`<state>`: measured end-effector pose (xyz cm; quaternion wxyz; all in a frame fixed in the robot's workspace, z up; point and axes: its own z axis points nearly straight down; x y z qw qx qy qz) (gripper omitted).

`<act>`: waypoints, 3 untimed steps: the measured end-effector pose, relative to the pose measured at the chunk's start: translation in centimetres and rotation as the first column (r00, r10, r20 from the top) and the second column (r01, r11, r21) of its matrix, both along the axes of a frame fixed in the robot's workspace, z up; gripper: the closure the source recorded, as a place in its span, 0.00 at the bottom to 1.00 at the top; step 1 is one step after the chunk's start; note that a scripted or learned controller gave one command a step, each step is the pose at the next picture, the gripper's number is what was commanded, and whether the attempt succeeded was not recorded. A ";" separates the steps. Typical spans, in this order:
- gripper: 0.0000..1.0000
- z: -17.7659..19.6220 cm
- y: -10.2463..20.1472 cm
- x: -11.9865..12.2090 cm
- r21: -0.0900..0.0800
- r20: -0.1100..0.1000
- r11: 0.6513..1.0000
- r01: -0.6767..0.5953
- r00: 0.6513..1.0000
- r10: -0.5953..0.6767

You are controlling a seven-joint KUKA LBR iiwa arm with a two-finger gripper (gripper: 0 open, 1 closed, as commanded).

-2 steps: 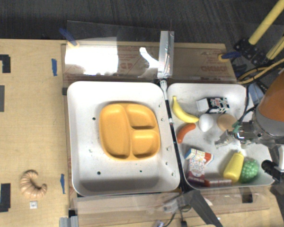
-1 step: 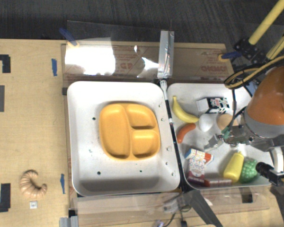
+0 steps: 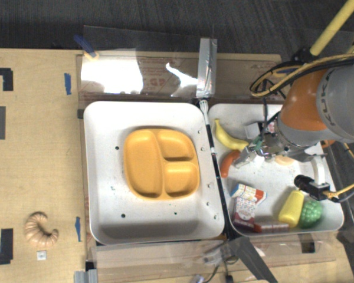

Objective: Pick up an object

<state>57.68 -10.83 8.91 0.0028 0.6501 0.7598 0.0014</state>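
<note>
Your gripper sits low in the right bin, near its left edge, between the banana and the orange object. Can't tell how it's set; view's too cluttered. Snack packet lies mid-bin near the front edge, yellow block and green ball touching at the front right corner. Left bin carries a yellow divided tray
</note>
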 end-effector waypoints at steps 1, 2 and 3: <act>1.00 1.2 0.1 0.1 -0.001 0.005 1.000 -0.002 1.000 0.002; 1.00 0.7 -9.7 4.9 -0.002 -0.003 0.979 -0.203 0.979 0.203; 1.00 -0.1 -11.8 -4.2 -0.003 -0.003 0.958 -0.285 0.958 0.285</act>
